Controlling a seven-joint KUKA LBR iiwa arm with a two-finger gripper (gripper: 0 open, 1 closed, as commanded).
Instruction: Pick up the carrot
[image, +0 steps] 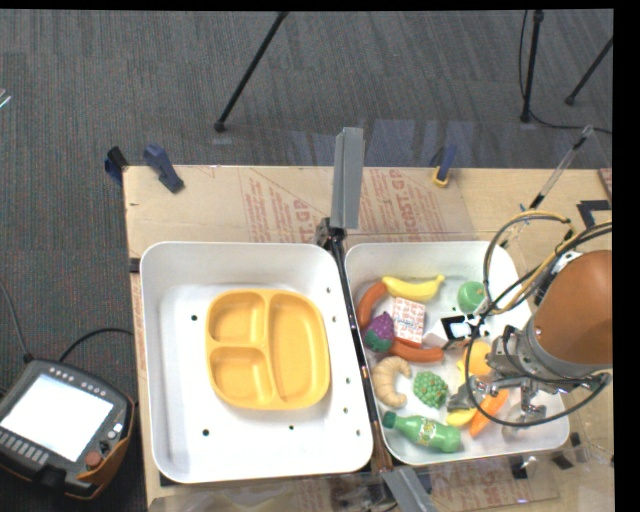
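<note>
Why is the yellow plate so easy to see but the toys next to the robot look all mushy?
In the camera view, even light falls on the yellow plate, with soft shadows in the left bin; the toys in the right bin are small and crowded, and the carrot by the gripper blurs into the arm's shade.

A divided plate (268, 349) lies in the left bin (165, 300), toys in the right bin (420, 257).

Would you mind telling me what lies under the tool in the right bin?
Under the tool an orange carrot pokes out beside a yellow piece; the arm covers the rest.
</note>
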